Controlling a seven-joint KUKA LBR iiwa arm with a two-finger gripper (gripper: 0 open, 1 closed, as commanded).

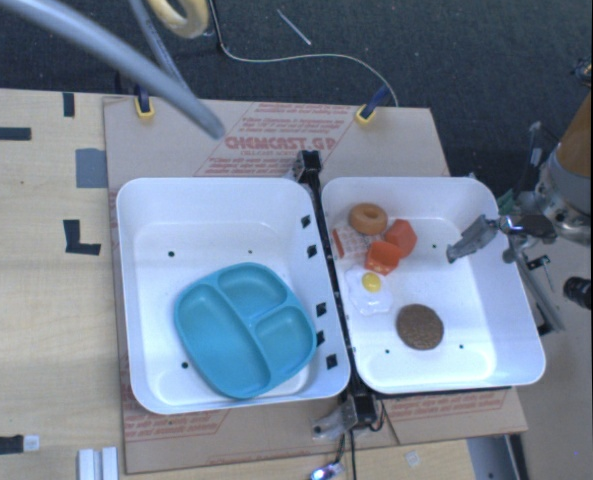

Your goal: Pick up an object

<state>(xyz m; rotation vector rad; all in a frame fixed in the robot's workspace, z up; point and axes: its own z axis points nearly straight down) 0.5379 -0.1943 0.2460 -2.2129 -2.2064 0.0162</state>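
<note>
Up at the right bin's (516, 298) right rim, the tool (473, 240) hangs over the wall, carrying nothing; whether it is open or closed cannot be told. Inside that bin lie a doughnut (367, 218), two orange-red pieces (390, 247) touching each other just below it, a toy fried egg (370, 289) and a brown round patty (419, 326) near the front. Across the divider, the left bin (146, 218) holds a blue compartment plate (243, 328).

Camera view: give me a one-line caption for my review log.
Gripper at the right bin's right rim; doughnut, orange pieces, fried egg, brown patty inside; blue tray in the left bin.
</note>
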